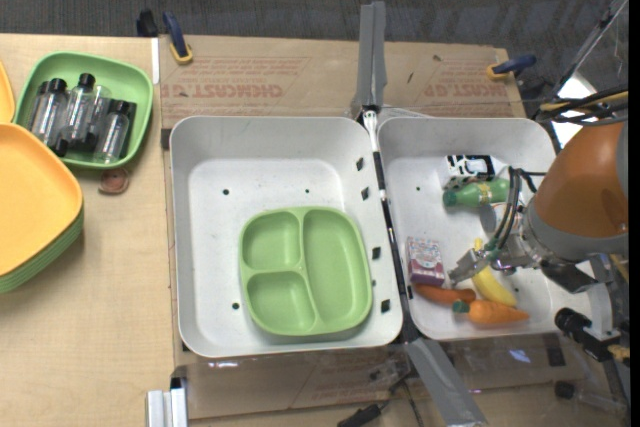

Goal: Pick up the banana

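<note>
- Tray [305, 270] is lying in the left bin [200, 175].
- Banana [494, 285] is resting in the right bin [425, 150], touching the carrot [495, 313].
- Tool [478, 262] is sitting at the banana; its opening cannot be told.

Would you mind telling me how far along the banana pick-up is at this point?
Done: the arm has reached into the right bin, and the gripper sits right at the banana. In hand: closing in on the banana, which lies on the bin floor beside the carrots; I cannot tell whether it is gripped. Left: a secure grasp and the lift.
</note>
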Tool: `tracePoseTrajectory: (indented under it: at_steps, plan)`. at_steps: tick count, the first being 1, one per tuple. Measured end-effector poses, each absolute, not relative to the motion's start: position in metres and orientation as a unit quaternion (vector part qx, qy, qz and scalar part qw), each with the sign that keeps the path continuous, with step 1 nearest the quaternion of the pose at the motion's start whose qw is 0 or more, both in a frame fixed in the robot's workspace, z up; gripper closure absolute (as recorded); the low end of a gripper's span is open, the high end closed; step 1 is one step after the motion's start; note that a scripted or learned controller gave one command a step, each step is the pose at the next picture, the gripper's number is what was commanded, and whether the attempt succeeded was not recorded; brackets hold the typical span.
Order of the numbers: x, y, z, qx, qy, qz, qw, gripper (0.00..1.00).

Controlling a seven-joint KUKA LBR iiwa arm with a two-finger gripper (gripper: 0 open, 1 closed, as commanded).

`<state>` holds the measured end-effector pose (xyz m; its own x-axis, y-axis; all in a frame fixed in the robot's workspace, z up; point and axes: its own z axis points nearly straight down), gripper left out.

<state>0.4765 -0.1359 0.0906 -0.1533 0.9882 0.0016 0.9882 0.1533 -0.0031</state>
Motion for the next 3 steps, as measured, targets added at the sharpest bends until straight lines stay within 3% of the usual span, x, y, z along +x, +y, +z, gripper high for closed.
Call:
tracePoseTrajectory:
  at_steps: [1,2,3]
  plan:
    - [0.477,-0.137,0.099,-0.652,-0.758,0.0006,0.002,1.00]
    - [0.500,-0.081,0.231,-0.781,-0.625,0.0015,0.000,1.00]
    - [0.584,-0.094,0.216,-0.736,-0.677,0.0024,0.001,1.00]
